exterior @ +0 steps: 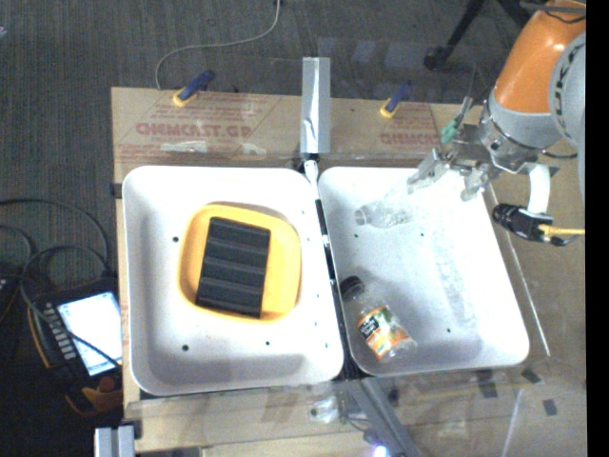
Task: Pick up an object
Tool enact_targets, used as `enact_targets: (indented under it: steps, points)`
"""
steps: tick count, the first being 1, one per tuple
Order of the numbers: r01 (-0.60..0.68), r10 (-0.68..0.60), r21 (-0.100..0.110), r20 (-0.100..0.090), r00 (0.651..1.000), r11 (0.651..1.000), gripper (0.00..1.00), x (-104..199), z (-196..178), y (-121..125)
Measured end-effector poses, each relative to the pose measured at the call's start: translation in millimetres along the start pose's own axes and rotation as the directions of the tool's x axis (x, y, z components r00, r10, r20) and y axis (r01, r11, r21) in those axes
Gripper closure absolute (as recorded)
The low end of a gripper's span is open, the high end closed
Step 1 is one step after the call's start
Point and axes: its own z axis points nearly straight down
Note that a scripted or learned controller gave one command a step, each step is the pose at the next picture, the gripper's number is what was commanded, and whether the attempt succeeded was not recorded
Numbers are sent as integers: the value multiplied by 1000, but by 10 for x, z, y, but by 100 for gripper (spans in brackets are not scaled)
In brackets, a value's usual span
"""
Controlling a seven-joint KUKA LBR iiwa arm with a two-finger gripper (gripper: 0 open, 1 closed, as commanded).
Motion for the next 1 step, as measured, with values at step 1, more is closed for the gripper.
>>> enact_targets:
  steps: [1]
  points:
    - [-169,169,2,-3,986,986,0,280,-442,-650]
